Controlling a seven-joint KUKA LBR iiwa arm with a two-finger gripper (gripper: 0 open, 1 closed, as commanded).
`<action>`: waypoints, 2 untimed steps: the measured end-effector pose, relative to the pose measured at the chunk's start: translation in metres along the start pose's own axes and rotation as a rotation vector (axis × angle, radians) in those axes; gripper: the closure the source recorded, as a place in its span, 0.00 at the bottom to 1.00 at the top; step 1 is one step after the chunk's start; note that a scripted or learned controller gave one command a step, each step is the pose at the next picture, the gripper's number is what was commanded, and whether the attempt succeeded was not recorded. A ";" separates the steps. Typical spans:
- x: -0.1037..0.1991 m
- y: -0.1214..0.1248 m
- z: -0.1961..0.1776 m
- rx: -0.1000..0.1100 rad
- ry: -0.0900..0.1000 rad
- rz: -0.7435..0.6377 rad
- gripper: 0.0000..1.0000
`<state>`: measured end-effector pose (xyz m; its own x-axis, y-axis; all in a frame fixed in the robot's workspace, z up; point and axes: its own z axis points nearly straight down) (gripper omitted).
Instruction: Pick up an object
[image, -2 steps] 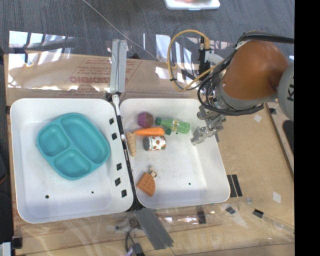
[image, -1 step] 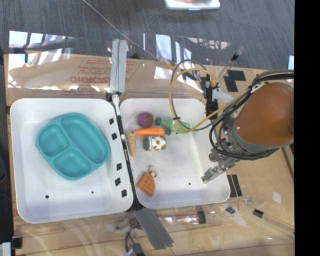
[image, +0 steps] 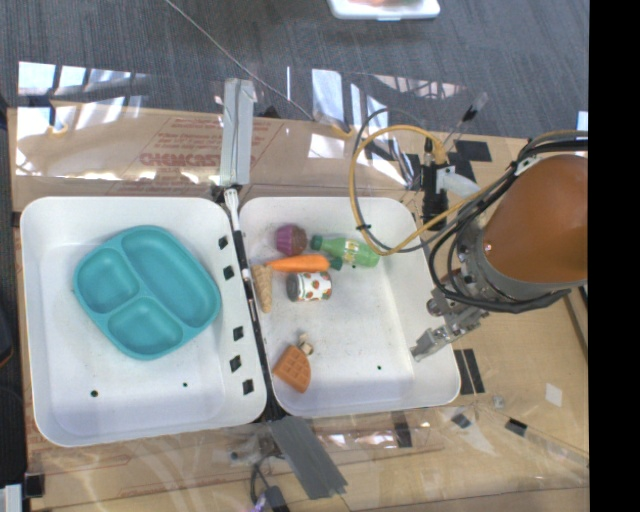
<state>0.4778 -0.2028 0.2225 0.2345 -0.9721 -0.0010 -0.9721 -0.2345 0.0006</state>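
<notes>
Orange-banded arm (image: 535, 225) looms nearest you, its jaws (image: 440, 335) over the right bin's (image: 400, 395) right rim, their state indiscernible; the carrot (image: 299, 265) lies well to their left, long axis across the bin.

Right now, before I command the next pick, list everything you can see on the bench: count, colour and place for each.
left bin: one, white, left half of the bench.
right bin: one, white, beside the left bin.
divided plate: one, teal, three compartments, in the left bin.
purple toy: one, top of the right bin.
green bottle: one, lying right of the purple toy.
carrot: one, orange, below those two.
small can: one, white with coloured spots, under the carrot.
cone: one, tan, by the right bin's left wall.
waffle piece: one, orange-brown, lower part of the right bin.
arm: one, grey with orange band, at the right.
gripper: one, over the right bin's right rim; jaws unclear.
</notes>
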 end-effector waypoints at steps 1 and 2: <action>-0.003 -0.003 -0.009 0.000 -0.002 -0.008 1.00; -0.004 -0.001 -0.039 0.002 0.000 -0.142 1.00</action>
